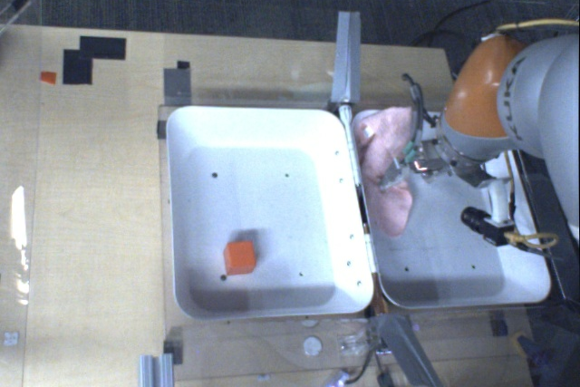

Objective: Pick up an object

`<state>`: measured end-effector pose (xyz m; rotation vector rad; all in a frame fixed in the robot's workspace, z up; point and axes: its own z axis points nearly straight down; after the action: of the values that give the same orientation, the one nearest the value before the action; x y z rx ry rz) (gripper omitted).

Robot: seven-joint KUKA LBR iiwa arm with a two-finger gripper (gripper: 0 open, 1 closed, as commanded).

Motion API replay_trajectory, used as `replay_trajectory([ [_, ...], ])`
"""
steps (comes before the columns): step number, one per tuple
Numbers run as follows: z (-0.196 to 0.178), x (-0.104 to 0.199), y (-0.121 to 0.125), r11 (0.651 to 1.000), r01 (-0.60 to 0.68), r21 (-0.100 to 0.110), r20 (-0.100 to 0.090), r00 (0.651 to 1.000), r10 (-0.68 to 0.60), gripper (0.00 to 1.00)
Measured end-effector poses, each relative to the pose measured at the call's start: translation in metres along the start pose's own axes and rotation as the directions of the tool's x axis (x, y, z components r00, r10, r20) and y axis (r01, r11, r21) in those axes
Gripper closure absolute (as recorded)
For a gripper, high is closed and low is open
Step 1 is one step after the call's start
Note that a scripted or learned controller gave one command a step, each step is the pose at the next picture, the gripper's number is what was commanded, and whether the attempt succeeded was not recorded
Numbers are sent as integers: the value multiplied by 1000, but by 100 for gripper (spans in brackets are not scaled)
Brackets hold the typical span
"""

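Your claw point(399, 169) sits in the right bin point(453, 276), at its 10 o'clock corner, right on the pink cloth point(385, 149). Can't tell whether it's spread or pinching; the cloth bunches around the tips. The cloth lies against the bin's left wall, running from 11 down toward 9 o'clock. The orange block point(240, 257) rests in the left bin point(263, 140) at 7 o'clock, well apart from your arm point(507, 104). Both bins sit on the desk point(82, 222).
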<state>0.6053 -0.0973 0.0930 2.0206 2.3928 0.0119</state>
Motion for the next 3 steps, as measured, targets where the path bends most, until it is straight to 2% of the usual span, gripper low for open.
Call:
replay_trajectory([
  [1,1,16,-28,999,50,-8,3,999,-50,0],
  [2,4,-1,67,988,-154,5,1,988,154,0],
  [3,5,-99,49,999,-36,8,2,999,36,0],
])
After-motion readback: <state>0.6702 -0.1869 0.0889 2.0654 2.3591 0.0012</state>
